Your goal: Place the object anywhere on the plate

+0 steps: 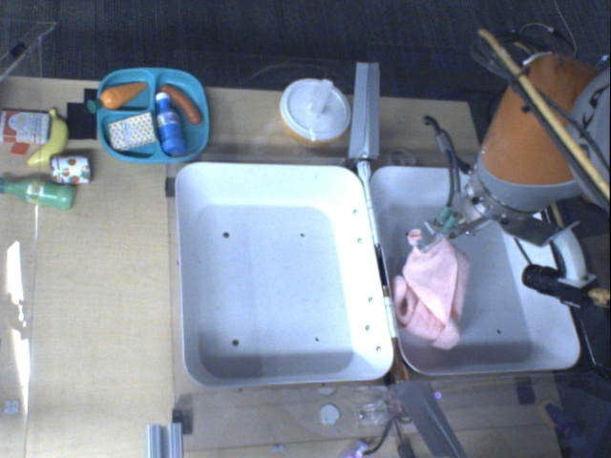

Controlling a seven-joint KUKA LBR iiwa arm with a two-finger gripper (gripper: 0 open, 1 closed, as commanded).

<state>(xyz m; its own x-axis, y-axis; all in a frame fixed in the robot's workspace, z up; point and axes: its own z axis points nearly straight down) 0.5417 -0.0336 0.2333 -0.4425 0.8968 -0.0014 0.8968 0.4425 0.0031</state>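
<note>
A pink cloth (434, 289) lies crumpled in the right bin (535, 342), against its left wall. Its upper corner is drawn up towards my gripper (443, 227), which reaches in from the right and is shut on that corner. The rest of the cloth sags down onto the bin floor. The blue divided plate (196, 113) sits on the bench at the far left, beyond the left bin (277, 275). It holds a carrot, a sausage, a blue bottle and a patterned square item.
A yellow bowl with a white lid (316, 110) stands behind the bins beside a metal post (363, 113). A banana (50, 139), a small can (70, 169), a green bottle (38, 193) and a small box (24, 125) lie at the bench's left edge.
</note>
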